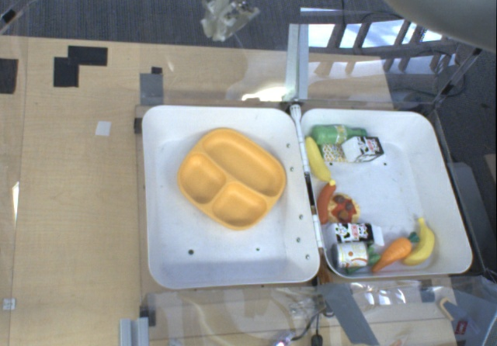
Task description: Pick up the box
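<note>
Camera view has the hand [225, 7] way up at 12 o'clock, hovering over the dark floor past the far edge of the worktop [70, 181], well apart from both bins. Honestly can't tell whether it's clenched or released, it's too blurry and small up there, and I see nothing in it

Left bin [167, 259] holds a yellow divided plate [231, 178] sitting roughly in its middle. Right bin [423, 150] has all the small stuff. The box [362, 148], white with black print, lies up at around 11 o'clock in that bin, just beside a green bottle [335, 134] and a small patterned packet [332, 153]. A banana [317, 160] runs along the left wall next to them. Down at 7 o'clock there's a red strawberry-looking thing [335, 206], a second black and white carton [353, 233] and a can [352, 257], touching or near enough. A carrot [392, 252] and another banana [422, 243] lie at about 5 o'clock
</note>
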Robot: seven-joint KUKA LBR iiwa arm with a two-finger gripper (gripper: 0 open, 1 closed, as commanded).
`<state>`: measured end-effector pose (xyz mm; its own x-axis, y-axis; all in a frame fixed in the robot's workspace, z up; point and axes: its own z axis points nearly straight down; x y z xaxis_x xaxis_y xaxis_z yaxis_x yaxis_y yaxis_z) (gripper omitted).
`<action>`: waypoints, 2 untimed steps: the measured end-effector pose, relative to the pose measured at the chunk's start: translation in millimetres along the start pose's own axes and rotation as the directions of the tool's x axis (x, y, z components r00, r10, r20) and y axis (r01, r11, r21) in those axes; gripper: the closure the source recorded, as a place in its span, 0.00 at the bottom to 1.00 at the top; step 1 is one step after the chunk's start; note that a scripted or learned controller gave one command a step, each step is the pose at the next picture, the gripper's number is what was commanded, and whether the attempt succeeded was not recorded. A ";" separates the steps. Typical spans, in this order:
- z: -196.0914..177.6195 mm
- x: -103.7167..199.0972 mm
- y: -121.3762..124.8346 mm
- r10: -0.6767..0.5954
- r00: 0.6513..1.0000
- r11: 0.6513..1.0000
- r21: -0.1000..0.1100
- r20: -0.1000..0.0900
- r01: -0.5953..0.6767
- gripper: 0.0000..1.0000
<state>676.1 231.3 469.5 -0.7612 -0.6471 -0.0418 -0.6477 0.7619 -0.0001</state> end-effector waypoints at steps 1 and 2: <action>0.1 0.0 0.1 0.000 1.000 1.000 0.000 0.000 0.000 0.00; -11.0 -2.3 -0.9 0.003 1.000 1.000 0.000 0.010 -0.003 1.00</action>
